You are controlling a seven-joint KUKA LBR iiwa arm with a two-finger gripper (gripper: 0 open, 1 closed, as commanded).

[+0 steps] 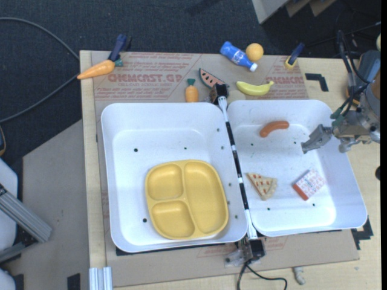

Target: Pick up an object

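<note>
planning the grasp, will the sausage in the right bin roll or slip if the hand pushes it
The sausage looks rounded and glossy, so it would probably roll sideways and may slip between fingers. It lies alone on the flat floor of the right bin, so nothing would likely stop it before the wall.

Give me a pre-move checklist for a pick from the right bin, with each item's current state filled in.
1. Targets in right bin: sausage, pizza slice, small packet all lie there: ok.
2. Targets apart from each other: ok.
3. End effector over the right bin, near its right wall: ok.
4. End effector free of any object: nothing visible in it: ok.
5. Finger opening: cannot tell.
6. Nearest target: the sausage lies to the end effector's left in the camera view, not under it: not ok for a straight descent.
</note>
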